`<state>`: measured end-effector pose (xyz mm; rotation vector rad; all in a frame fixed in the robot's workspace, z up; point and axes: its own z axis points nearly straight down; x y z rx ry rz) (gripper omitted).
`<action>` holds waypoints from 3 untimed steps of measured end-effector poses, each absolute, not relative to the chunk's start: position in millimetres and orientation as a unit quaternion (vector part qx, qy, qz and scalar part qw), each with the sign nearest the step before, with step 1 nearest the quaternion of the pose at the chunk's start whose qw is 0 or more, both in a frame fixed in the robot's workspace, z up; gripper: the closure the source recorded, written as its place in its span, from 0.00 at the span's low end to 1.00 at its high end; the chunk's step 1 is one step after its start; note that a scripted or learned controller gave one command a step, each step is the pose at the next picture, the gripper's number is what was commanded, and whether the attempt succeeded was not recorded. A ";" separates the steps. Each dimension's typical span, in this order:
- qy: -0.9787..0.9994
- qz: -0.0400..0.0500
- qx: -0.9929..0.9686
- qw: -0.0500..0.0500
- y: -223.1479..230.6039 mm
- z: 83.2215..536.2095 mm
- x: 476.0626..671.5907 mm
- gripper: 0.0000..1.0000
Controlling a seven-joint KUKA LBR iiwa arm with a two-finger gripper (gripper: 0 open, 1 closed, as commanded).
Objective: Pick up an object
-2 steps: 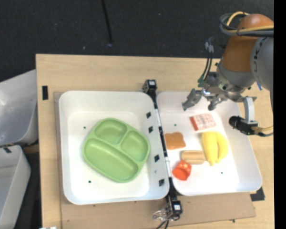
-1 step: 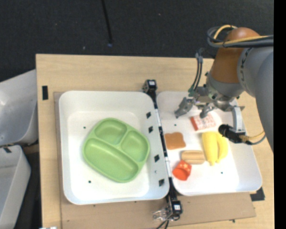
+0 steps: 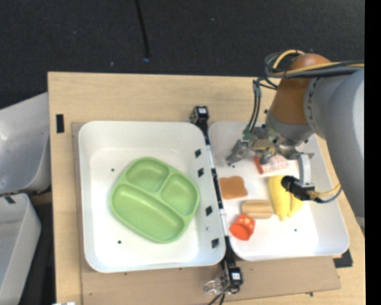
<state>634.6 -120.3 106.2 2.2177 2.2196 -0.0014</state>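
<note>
Although the arm reaches into the right bin from the right of the frame, we judge that the pick is not yet made: nothing is seen lifted clear of the bin floor. The gripper sits low in the upper part of that bin, just beside a red-and-white packet, and we cannot tell whether it is released or clenched.

The candidate things all lie in the right bin: a brown slice, a tan roll, a yellow banana and a red piece toward the lower middle of the frame. A green divided plate lies alone in the left bin on the desk. What is left, as we read it, is the grasp itself and the lift.

No brand or writing can be read; the packet's print is too small.
</note>
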 end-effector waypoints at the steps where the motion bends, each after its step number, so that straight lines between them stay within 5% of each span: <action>1: 0.707 0.002 0.707 0.004 -121.4 120.5 636.2 1.00; 3: 0.709 0.002 0.706 0.003 -120.3 230.6 640.7 1.00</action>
